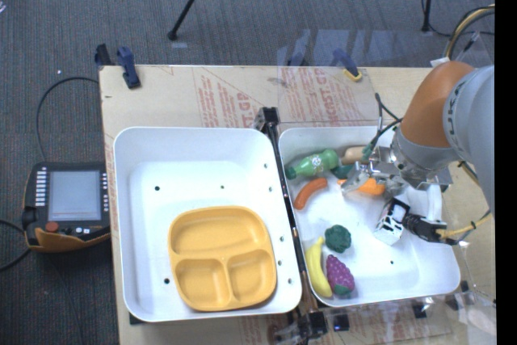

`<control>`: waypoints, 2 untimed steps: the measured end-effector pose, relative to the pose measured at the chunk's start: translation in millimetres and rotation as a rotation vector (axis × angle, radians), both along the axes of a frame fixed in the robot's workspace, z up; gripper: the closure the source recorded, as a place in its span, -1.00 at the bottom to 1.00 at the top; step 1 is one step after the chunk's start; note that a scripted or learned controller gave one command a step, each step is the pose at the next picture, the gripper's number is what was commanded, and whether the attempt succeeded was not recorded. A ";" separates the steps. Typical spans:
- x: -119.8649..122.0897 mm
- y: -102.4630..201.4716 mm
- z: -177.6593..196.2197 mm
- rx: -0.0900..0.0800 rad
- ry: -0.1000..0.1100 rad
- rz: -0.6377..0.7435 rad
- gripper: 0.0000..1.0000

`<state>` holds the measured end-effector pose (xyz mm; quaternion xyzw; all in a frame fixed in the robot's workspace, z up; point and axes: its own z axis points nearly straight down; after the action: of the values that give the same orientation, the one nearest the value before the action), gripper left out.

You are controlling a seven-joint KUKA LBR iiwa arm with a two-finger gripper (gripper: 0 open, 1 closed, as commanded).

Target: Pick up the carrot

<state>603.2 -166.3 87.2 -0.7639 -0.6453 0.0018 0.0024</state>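
— Two white bins; which has the orange carrot (370, 187)?
— I see it in the right bin (428, 271), far side, at my gripper (361, 174); clenched or released, I cannot tell.
— The left bin (137, 174)?
— One yellow divided plate (222, 257).

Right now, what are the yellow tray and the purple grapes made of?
The yellow tray looks like molded plastic, smooth with a soft sheen: it is one even color, with rounded dividers formed into it. The purple grapes look like toy plastic or rubber: the bumps are uniform and the color is flat and bright. Whether they are hard or squishy cannot be told from this view.
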 end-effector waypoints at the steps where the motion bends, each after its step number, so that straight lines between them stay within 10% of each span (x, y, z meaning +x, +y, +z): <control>1: -1.4 0.8 8.4 0.006 0.009 0.001 1.00; 2: -1.5 0.9 8.2 0.006 0.010 0.001 -1.00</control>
<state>601.7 -165.4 95.4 -0.7636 -0.6456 0.0036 0.0077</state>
